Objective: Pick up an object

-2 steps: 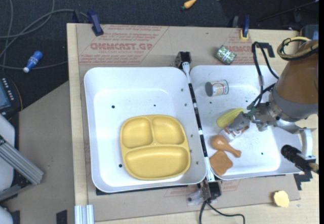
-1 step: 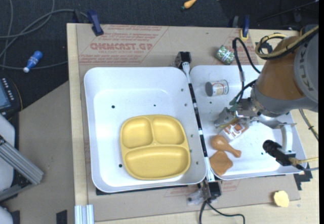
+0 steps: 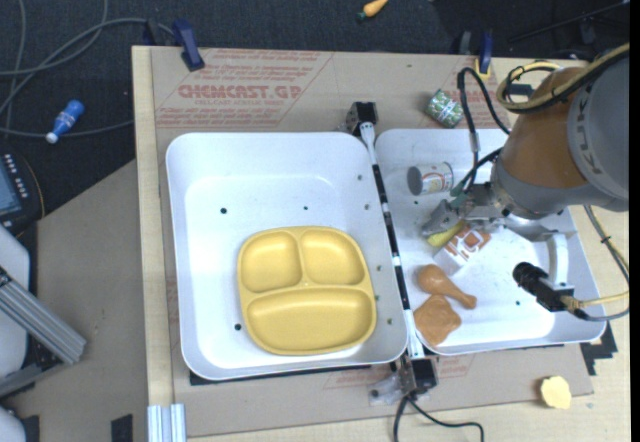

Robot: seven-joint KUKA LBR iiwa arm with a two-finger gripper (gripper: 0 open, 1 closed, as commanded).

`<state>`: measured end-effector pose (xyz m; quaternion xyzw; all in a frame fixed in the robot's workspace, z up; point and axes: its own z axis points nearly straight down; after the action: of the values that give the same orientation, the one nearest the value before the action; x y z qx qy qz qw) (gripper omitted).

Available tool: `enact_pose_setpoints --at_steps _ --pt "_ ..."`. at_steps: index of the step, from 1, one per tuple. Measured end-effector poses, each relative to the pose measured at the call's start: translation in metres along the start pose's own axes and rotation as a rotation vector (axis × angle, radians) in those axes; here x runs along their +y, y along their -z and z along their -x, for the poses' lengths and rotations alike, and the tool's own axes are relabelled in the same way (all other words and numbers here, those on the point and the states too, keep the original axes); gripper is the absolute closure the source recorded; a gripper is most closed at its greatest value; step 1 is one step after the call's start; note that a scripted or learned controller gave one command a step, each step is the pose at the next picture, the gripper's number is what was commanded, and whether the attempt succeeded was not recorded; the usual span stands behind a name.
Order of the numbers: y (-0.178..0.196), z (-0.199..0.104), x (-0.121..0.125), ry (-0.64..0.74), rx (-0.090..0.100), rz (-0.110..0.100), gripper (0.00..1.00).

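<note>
Fingers: mine, at the tip of the gripper (image 3: 446,218), low over the right bin (image 3: 570,330); whether they stand apart or together I cannot tell, since my wrist and its cables cover them from above.

Item 1. Arm (image 3: 545,155), entering from the right, bent down over the far half of the right bin. Judged reason: the loose objects are gathered there, so a pick is in hand.

Item 2. Yellow piece (image 3: 446,236), lying just near of my gripper tip, touching or nearly so. Likeliest candidate, by my reckoning.

Item 3. Red-and-white packet (image 3: 468,244), just right of the yellow piece, partly under my wrist.

Item 4. Small can (image 3: 431,179), on its side, just far of the tip.

Item 5. Toy drumstick (image 3: 445,282) and brown lump (image 3: 437,318), nearer in the same bin, apart from the tip.

Item 6. Yellow divided tray (image 3: 305,288), flat in the left bin (image 3: 200,180), well apart from me.

Nothing is visibly held; the grasp is not yet made.
</note>
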<state>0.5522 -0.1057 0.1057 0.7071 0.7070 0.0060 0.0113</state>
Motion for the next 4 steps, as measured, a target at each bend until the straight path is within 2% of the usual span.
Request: enact_pose_setpoints --at_steps 1,2,3,4 --pt "-0.009 -0.003 0.026 -0.001 -0.005 -0.001 0.0" --pt "0.006 0.001 0.031 -0.003 -0.016 0.02 1.0" --pt "0.005 0.0 0.03 -0.003 -0.015 0.019 0.0" --pt "-0.008 0.013 0.023 0.003 -0.002 0.016 0.0"
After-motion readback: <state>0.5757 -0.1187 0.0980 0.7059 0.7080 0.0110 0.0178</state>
